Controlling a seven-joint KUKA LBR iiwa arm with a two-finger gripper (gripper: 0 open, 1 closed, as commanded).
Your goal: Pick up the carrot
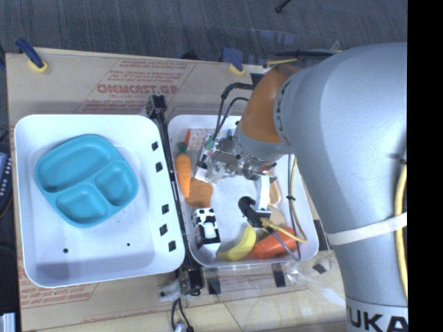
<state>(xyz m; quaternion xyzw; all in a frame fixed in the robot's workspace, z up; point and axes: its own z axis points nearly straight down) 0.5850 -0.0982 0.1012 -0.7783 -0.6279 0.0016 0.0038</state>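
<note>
Left bin (28, 206): blue tray (86, 178). Right bin (181, 126): carrot (183, 173) along left wall, lengthwise, brown block (201, 192) touching near end. Judged light, stiff, smooth, likely to roll; best gripped mid-length across its width. Banana (239, 246) at near edge. Gripper (223, 159) just right of carrot; fingers' state cannot tell.
</note>
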